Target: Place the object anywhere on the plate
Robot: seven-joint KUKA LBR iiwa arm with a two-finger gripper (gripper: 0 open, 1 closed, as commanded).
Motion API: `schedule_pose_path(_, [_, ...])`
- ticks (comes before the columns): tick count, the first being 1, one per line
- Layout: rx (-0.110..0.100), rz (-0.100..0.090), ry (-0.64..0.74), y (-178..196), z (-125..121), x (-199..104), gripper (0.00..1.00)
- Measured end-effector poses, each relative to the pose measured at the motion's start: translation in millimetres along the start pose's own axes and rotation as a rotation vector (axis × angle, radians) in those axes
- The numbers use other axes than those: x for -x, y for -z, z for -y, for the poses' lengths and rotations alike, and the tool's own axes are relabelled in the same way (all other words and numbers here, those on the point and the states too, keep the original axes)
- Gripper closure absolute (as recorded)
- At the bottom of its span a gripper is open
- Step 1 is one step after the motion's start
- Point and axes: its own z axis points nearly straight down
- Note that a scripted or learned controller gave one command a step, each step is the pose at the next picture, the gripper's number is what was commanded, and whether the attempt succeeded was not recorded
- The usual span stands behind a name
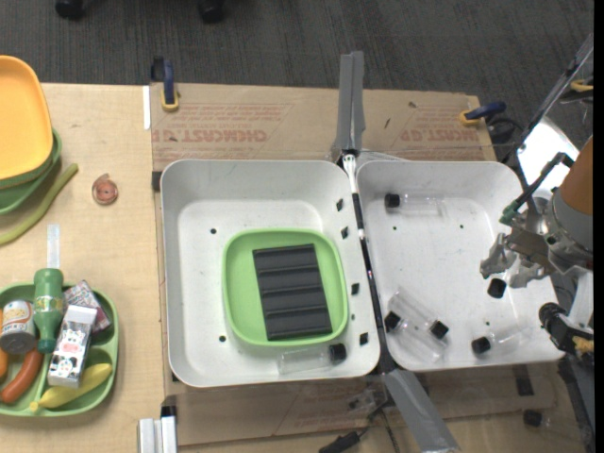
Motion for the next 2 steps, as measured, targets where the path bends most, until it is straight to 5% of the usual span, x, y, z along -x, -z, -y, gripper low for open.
schedule_pose_path(1, [0.000,0.000,0.000,0,0,0,0.00])
schedule_pose_path(2, [0.000,0.000,-0.097,58,-24,57,0.00])
